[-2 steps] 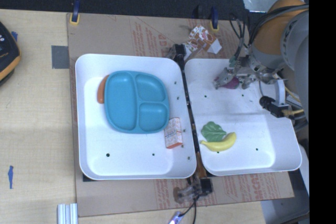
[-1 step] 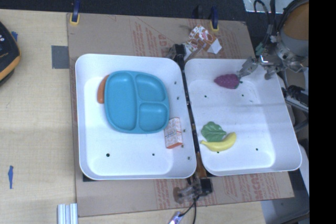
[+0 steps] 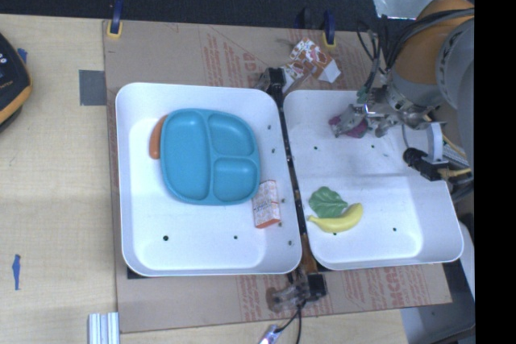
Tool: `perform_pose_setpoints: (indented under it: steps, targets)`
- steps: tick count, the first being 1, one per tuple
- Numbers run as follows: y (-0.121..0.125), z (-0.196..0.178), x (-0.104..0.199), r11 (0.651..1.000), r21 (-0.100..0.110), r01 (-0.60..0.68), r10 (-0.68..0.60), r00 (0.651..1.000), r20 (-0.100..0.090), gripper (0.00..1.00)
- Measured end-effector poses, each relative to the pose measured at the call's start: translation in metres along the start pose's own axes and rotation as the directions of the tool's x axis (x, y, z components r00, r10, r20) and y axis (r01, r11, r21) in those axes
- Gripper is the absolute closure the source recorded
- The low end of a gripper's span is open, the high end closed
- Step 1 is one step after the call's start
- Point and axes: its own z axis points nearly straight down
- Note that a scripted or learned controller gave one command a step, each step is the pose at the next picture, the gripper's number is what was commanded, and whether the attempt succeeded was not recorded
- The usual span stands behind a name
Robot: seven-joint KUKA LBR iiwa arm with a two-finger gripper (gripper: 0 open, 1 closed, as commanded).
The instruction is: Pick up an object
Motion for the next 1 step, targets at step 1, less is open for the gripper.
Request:
perform_pose_setpoints:
  steps: [1]
  targets:
    - [0.0002, -0.0005, -0.0003, 1.000, -0.001, 0.000, 0.000, 1.000, 0.000, 0.00]
